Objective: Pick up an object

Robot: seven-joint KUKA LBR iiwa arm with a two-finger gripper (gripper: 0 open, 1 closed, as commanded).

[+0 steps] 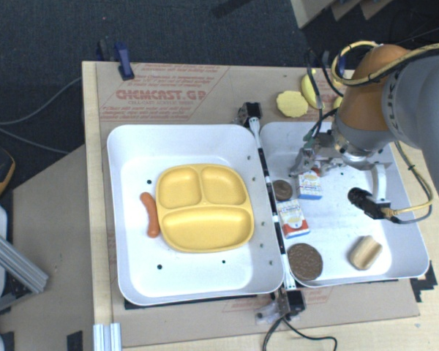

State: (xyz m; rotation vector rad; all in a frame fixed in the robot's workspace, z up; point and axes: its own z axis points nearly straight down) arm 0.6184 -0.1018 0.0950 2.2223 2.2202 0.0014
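My gripper (314, 162) hangs low over the upper left part of the right bin (402, 258), under the grey and orange wrist. Right below it lies a small blue and white carton (310, 187); whether the two touch is unclear. A small brown disc (282, 190) lies to the carton's left. A red and white carton (293, 220) sits by the bin's left wall. Near the front are a large dark brown cookie (305, 262) and a tan cylinder (365, 252).
The left bin (132, 269) holds a yellow divided plate (203, 208) with an orange sausage (151, 214) beside it. Two yellow pieces (293, 103) lie on the bench behind the right bin. A black cable fitting (367, 202) hangs over the right bin's middle.
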